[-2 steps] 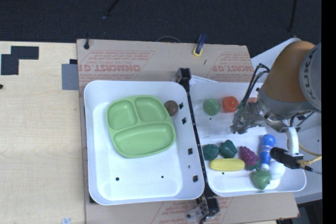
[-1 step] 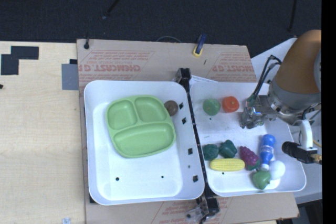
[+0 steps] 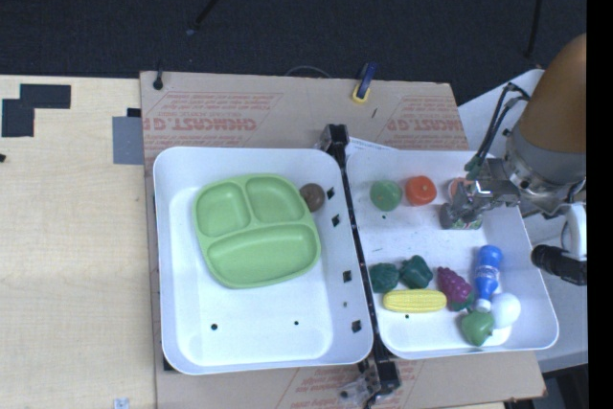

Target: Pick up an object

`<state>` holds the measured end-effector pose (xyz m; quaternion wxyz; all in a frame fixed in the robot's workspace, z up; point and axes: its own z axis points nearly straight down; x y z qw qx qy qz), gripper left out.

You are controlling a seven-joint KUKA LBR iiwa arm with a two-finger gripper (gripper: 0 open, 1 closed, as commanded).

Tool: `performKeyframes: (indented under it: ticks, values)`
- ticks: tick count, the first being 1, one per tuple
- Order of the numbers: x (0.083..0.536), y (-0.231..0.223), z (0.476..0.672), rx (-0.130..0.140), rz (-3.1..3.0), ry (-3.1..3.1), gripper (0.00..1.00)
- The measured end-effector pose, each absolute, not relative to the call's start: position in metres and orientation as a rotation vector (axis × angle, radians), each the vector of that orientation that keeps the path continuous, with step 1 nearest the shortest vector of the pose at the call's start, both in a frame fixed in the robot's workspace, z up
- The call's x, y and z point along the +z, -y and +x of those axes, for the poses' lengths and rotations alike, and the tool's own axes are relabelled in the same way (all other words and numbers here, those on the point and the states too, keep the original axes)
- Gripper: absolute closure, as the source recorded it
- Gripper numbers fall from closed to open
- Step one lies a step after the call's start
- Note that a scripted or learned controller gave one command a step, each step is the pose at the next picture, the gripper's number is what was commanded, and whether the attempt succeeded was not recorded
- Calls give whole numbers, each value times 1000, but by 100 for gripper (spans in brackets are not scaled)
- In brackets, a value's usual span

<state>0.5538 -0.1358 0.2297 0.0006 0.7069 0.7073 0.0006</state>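
Observation:
My gripper (image 3: pixel 464 212) hangs low over the right bin (image 3: pixel 536 340), near its far right side. Just left of it lie an orange tomato (image 3: pixel 420 191) and a round green fruit (image 3: pixel 386 195). Something small and greenish shows at the gripper's lower tip, too blurred to name. Along the bin's near side lie two dark green peppers (image 3: pixel 384 277) (image 3: pixel 416 272), a yellow corn cob (image 3: pixel 415 302) and purple grapes (image 3: pixel 454 284). To their right are a blue bottle (image 3: pixel 488 271), a white ball (image 3: pixel 505 309) and a green piece (image 3: pixel 476 328).
The left bin (image 3: pixel 182 321) holds a light green divided plate (image 3: pixel 257 230) with a brown ball (image 3: pixel 312 196) by its far right corner. A black divider (image 3: pixel 350 235) runs between the bins. The grey arm with its orange band (image 3: pixel 560 110) comes in from the right.

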Motion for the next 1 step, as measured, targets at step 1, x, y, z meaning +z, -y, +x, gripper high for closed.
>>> performKeyframes:
  ticks: [1]
  values:
    - [229, 99, 600, 2, 2218, -2225, 100]
